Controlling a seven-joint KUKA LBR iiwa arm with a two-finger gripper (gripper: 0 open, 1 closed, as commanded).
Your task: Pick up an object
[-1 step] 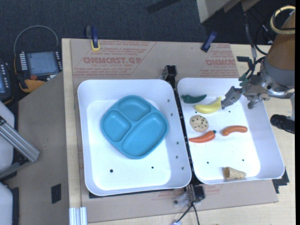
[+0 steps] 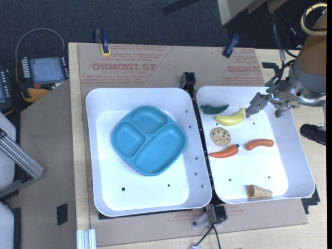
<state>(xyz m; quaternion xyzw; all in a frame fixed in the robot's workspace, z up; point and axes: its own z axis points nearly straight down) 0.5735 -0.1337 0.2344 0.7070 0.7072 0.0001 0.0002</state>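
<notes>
The right bin holds several toy foods: a green pepper, a yellow banana, a round cookie, a red chili, an orange-red sausage and a tan wafer cone. My gripper hangs over the bin's far right part, just right of the banana. It is open, and its left finger is close to the banana's tip. Nothing sits between the fingers.
The left bin carries a blue divided plate. A black divider runs between the two bins. The arm comes in from the upper right, above the right bin's far corner.
</notes>
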